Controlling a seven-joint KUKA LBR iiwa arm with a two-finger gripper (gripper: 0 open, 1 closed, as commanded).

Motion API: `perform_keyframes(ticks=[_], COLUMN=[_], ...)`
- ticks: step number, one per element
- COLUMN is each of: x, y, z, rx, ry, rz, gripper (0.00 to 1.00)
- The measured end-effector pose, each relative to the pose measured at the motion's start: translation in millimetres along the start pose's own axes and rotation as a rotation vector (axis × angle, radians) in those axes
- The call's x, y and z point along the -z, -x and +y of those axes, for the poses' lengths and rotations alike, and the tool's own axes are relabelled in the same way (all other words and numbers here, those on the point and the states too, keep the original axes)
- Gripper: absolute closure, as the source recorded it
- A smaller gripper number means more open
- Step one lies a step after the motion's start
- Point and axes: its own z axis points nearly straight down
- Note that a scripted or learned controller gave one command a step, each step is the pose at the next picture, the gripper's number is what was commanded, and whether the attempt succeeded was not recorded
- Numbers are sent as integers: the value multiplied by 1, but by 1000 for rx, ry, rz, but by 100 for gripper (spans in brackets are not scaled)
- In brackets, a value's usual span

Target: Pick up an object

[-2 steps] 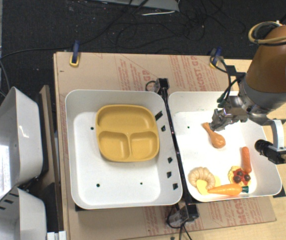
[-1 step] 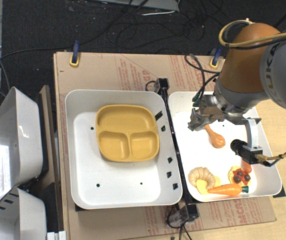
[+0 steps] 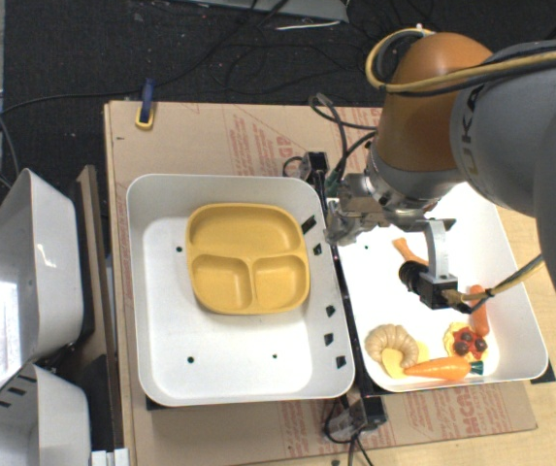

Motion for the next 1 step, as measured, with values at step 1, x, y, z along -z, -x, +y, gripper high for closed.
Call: perform_keyframes(ticks=[1], x=[0], y=[-46], z=[10], rx=[-1], ry=[0], rz=[0], gripper=[100])
